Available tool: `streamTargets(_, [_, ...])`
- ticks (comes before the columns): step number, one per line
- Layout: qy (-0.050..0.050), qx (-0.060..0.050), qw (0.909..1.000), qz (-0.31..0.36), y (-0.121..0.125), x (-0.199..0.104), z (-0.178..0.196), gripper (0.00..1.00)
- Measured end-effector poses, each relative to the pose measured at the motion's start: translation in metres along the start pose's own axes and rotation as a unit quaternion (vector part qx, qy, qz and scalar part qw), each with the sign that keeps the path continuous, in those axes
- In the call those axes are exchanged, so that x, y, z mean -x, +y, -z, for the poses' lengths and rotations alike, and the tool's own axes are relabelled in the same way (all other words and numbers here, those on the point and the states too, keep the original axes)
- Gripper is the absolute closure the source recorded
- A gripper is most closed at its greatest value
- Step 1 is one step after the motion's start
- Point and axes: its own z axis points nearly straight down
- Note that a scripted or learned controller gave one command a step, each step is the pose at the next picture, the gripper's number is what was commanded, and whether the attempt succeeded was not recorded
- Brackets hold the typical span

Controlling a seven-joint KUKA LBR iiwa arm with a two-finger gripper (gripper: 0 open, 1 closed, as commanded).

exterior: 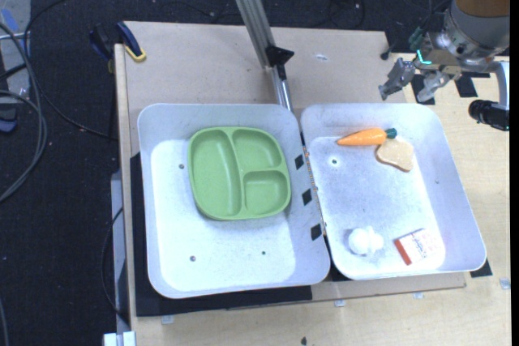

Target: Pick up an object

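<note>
Four objects hug the right bin's (454, 198) edges; gripper (411, 85), fingers spread, hangs beyond its far rim

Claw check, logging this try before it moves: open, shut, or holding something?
Claw: open, holding nothing, above the bench beyond the right bin.

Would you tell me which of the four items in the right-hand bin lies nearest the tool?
The orange carrot, at the bin's far edge; the others lie farther from the tool.
</note>
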Motion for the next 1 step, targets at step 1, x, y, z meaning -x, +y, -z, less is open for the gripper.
streamTargets(1, [0.0,0.001,1.0,0.0,0.0005,0.0,0.0013,0.0])
